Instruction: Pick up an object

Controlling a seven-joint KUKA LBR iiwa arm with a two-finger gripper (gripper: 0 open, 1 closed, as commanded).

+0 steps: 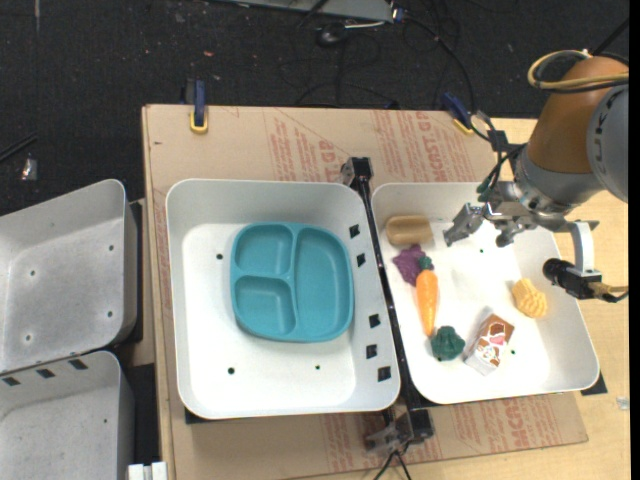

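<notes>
Lying in right bin [575, 363]: carrot [427, 300], broccoli [447, 343].

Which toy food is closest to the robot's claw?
The tan bread roll, at the top of the right bin. It lies just left of the gripper; the carrot, broccoli and corn sit lower down.

Brown bench [300, 133], two white bins [200, 298]

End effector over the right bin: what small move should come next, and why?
Probably a short descent. The end effector hangs open above bare floor of the right bin with nothing between its fingers. The bread roll lies just to its left in the camera view, so shifting that way while lowering seems the nearest chance of a grasp.
</notes>
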